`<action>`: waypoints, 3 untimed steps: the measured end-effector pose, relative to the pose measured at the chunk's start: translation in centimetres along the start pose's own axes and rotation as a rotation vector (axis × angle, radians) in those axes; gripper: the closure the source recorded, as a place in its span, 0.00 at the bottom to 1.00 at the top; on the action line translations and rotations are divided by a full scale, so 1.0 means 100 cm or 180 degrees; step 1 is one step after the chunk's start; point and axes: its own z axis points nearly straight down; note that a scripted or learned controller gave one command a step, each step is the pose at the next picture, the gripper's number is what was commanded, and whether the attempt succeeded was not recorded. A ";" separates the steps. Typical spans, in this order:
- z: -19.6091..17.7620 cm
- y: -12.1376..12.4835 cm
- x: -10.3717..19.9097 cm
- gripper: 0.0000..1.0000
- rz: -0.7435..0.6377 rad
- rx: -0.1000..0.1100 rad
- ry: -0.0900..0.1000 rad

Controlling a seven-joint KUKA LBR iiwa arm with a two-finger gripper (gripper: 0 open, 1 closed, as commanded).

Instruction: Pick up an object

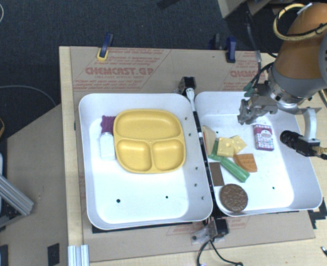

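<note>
The left bin holds a yellow tray (149,139) with three parts, lying flat, and a small white bottle (106,145) with a purple thing (107,123) just beside it. The right bin holds a red packet (263,137), yellow cheese (230,145), a green stick (234,169), a tan cracker (246,162) and a brown round cookie (233,197).

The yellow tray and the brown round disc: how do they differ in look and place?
The yellow tray is large, rounded-rectangular, with three compartments; the brown disc is small, round and flat. The tray lies in the left bin, beside a white bottle; the disc lies in the right bin, at its near edge, below a green stick. Both rest flat, apart from the gripper.
</note>
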 end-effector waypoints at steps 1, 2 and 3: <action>-0.019 -0.023 0.046 1.00 -0.0005 -0.0006 0.0001; -0.004 -0.025 0.057 1.00 0.0005 -0.0004 -0.0004; -0.001 -0.034 0.046 1.00 0.0014 -0.0006 -0.0006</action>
